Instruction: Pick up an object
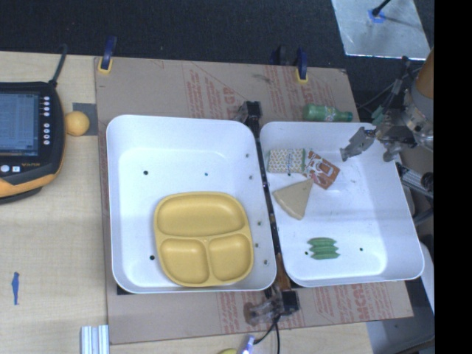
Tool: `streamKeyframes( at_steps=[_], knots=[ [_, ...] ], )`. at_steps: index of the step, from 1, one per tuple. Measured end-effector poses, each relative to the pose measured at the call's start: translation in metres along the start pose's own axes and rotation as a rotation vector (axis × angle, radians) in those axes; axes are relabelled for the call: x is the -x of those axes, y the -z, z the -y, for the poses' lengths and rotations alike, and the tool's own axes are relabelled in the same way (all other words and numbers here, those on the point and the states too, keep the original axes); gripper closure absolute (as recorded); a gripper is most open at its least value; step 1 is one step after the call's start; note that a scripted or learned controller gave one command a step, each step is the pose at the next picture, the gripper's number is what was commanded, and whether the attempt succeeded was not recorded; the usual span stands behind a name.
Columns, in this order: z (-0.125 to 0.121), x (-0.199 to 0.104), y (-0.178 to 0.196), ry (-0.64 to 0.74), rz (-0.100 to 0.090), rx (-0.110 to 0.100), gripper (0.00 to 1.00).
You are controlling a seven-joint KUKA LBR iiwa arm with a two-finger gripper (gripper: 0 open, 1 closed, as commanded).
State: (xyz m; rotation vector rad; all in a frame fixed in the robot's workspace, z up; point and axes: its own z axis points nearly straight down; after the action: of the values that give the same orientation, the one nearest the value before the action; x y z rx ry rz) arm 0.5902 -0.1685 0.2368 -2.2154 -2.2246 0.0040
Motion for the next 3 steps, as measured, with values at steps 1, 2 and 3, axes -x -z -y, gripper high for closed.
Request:
streamKeyframes(
  at_steps=[1,2,3],
  knots=[
    [-0.045,-0.004,-0.066,0.002,0.001,0.000,0.00],
    [-0.044,-0.009,-0.125,0.000,0.001,0.014,0.00],
    [-0.064,0.003,-0.133,0.003,-0.006,0.012,0.00]
  ],
)
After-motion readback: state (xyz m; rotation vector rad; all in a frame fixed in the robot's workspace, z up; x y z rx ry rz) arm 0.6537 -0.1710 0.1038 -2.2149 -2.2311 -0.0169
